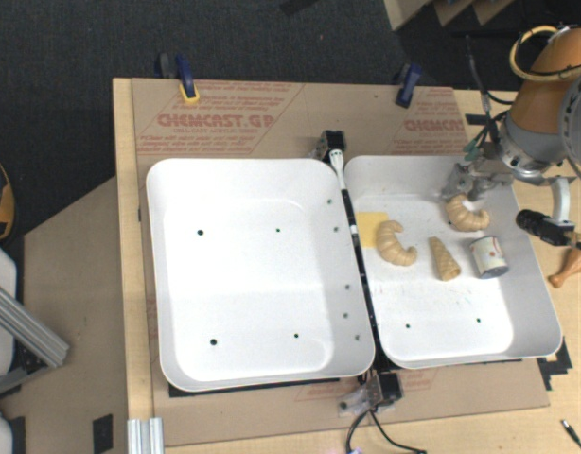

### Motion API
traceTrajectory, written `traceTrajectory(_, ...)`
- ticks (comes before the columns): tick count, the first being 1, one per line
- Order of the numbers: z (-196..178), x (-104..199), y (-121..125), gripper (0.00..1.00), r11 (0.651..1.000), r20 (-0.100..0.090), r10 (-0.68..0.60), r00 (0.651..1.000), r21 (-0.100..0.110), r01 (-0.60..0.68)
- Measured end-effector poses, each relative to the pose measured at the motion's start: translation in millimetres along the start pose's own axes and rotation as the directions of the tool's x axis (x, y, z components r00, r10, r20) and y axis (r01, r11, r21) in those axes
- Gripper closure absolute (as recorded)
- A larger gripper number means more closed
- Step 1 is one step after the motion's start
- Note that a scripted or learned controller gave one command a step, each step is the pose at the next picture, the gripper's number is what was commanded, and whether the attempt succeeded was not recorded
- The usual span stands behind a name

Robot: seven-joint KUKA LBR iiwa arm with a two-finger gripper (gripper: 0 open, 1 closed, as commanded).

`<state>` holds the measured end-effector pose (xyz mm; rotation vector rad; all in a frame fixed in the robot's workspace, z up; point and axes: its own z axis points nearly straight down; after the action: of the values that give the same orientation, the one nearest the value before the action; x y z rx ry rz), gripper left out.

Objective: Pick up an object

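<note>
At two o'clock in the right bin (518, 339), a croissant (468, 216) lies under our gripper (472, 183), poised for a grasp; whether it is parted or closed, we cannot tell. Another croissant (396, 243) sits toward nine o'clock.

Two shallow white bins (243, 263) of smooth, faintly glossy plastic sit on a matt brown cardboard-covered desk (272, 116), beside a small shiny metal cylinder (487, 255).

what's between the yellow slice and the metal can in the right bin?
Camera view: a croissant beside the yellow slice, then a cone-shaped pastry, then the metal can.
</note>
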<state>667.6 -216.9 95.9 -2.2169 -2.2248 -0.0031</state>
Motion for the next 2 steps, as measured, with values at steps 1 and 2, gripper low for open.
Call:
traceTrajectory(1, -65, 74, 1, 1.00, 1.000, 0.003, -0.003, 1.000, -0.005, 0.003)
traceTrajectory(2, -123, 134, 1, 1.00, 1.000, 0.003, -0.003, 1.000, -0.008, 0.003)
